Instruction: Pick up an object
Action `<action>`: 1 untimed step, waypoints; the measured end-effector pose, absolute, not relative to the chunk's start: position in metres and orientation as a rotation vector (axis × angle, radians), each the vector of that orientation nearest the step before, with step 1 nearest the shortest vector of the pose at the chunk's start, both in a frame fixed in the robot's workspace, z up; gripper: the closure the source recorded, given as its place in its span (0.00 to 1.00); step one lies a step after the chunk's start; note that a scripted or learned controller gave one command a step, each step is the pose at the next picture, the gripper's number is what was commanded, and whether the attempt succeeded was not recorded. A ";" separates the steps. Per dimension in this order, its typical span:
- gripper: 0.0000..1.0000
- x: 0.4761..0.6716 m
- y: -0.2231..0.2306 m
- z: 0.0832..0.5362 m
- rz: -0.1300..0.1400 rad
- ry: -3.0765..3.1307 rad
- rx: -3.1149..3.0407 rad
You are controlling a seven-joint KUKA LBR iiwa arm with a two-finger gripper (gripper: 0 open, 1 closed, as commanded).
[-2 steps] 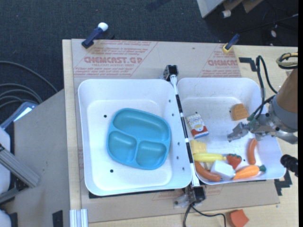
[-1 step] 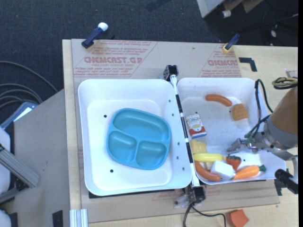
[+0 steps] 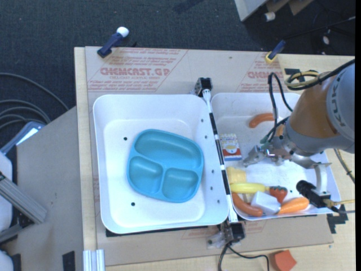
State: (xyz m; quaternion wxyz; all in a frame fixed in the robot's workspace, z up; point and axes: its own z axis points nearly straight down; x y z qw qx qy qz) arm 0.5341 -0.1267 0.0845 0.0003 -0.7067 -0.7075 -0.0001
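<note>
While you scanned from the left, the blue three-compartment plastic plate point(image 3: 165, 165) lay flat in the left white bin point(image 3: 107, 151). In the right white bin point(image 3: 237, 103) a small red-and-white carton point(image 3: 230, 147) sat near the divider, above a yellow banana-shaped toy point(image 3: 246, 188), with an orange sausage-shaped toy point(image 3: 262, 119) farther back. The gripper point(image 3: 256, 154) hovered beside the carton; its state you could not tell.

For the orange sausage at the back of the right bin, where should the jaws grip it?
Grip the orange sausage across its middle, coming straight down from above. It lies flat and alone, long axis roughly left to right, so the jaws should close front to back across its narrow width.
</note>
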 end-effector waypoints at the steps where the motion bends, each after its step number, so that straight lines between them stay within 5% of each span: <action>1: 0.00 0.595 -0.161 0.085 0.000 -2.223 -2.221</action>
